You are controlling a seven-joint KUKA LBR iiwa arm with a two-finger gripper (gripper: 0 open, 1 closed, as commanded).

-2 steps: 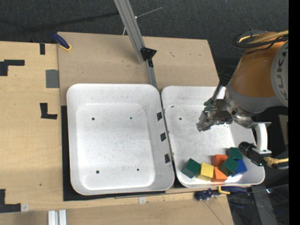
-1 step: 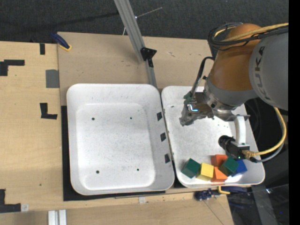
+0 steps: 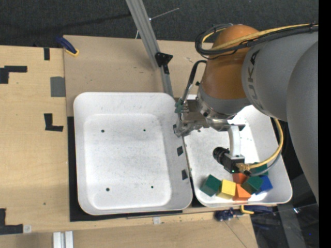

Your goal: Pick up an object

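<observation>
Several small blocks lie bunched at the near end of the right bin (image 3: 269, 133): a dark green block (image 3: 210, 185), a yellow block (image 3: 227, 188), an orange block (image 3: 242, 191), a red block (image 3: 238, 178), another green block (image 3: 254, 184) and a blue block (image 3: 265, 182). My gripper (image 3: 185, 122) hangs over the left rim of the right bin, close to the divide between the two bins. It sits well above and left of the blocks. The arm's orange band and grey body cover the far part of the right bin.
The left bin (image 3: 124, 149) stands beside the right one. A slanted metal pole (image 3: 147, 32) runs down to the bins' far joint. Cables (image 3: 269, 156) and a black fitting (image 3: 223, 156) hang over the right bin near the blocks.
</observation>
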